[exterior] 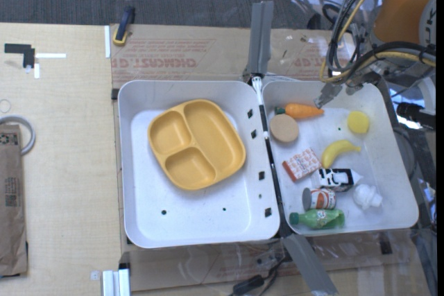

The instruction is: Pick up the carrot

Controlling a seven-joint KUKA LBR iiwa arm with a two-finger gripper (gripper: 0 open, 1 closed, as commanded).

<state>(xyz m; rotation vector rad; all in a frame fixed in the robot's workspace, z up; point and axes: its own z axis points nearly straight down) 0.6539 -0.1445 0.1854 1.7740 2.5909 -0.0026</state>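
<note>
1. The cardboard sheet [208,52] behind the bins bears red print, seen mirrored or upside down; it seems to read "CHEMCAST GP", though not sharply.
2. The small packets and bottles in the right bin [402,215] carry labels too small to read.

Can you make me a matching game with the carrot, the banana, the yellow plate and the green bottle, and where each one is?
Things:
1. carrot
2. banana
3. yellow plate
4. green bottle

Places:
A. left bin
B. front edge of the right bin
C. back of the right bin, by the gripper
D. middle of the right bin

Pairs: 1-C, 2-D, 3-A, 4-B
</note>
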